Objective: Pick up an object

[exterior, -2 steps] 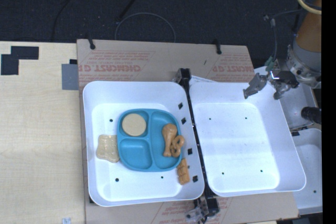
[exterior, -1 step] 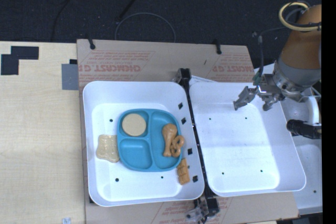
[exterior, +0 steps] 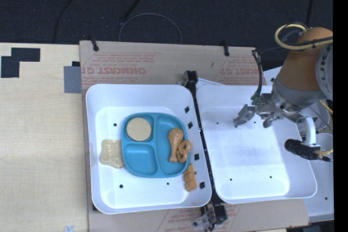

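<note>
Pretzel piece [exterior: 190,177] beside blue tray [exterior: 147,160], gripper [exterior: 254,118] spread over right bin [exterior: 283,187]

Left bin [exterior: 103,100]: blue divided tray [exterior: 142,163] holding round cracker [exterior: 138,129] and pretzel-like pieces [exterior: 178,145]. Gripper [exterior: 254,118] over right bin [exterior: 255,182], fingers spread, nothing between them.

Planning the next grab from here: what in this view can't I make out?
- Gripper: small and dark over the right bin; finger gap unreadable.
- Arm: cut off by the right edge.
- Pretzel pieces in the blue tray: blurred; how many pieces is unclear.
</note>
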### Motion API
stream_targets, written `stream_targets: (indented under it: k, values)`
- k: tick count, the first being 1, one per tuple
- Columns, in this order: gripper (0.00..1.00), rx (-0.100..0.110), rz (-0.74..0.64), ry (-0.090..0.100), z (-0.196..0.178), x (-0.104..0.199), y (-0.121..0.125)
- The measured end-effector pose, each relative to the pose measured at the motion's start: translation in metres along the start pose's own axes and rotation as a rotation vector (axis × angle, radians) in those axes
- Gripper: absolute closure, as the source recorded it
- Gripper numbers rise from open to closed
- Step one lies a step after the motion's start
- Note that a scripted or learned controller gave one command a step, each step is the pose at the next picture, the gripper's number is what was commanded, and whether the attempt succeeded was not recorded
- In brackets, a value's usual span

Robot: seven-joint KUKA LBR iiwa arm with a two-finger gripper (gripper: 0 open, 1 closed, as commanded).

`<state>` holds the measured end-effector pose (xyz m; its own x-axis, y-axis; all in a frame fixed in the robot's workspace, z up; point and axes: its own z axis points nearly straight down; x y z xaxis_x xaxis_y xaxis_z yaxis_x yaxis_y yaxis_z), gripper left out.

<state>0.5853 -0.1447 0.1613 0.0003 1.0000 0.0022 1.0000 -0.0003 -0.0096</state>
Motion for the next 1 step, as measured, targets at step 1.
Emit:
stream_targets:
  k: [1]
  values:
    - [0.0, -0.002, 0.001, 0.0, 0.0573, 0.0098, -0.0016]
